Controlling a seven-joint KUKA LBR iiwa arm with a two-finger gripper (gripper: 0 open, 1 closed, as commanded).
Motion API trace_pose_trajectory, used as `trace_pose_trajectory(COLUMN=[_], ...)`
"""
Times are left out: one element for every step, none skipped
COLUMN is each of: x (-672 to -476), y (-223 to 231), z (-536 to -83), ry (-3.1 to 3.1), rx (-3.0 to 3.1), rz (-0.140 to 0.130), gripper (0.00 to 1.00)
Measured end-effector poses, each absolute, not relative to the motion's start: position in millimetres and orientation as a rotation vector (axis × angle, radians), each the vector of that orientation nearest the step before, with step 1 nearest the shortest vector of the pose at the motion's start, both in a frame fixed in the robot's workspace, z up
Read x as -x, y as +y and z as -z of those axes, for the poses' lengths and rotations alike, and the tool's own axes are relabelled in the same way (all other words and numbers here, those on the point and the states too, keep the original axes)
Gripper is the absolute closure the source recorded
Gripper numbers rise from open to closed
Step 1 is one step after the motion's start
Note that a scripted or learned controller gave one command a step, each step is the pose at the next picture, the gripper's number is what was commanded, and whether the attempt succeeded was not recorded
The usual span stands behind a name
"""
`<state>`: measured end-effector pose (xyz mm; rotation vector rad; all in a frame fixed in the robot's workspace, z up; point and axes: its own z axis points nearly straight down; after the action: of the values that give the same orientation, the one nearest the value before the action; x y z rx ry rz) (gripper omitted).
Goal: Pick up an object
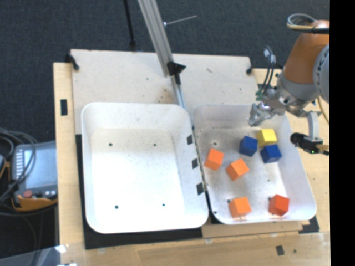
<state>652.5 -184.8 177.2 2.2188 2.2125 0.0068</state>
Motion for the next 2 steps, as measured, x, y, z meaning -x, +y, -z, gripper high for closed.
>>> trace_pose_trajectory(x=[-648.2,-649.0], y=[-177.8,-179.2], z=[-230.0,-261.3], ry=[2.221,2.222], rx=[-2.215,-2.215], rz=[-0.004,-0.003], gripper=[1.00,1.00])
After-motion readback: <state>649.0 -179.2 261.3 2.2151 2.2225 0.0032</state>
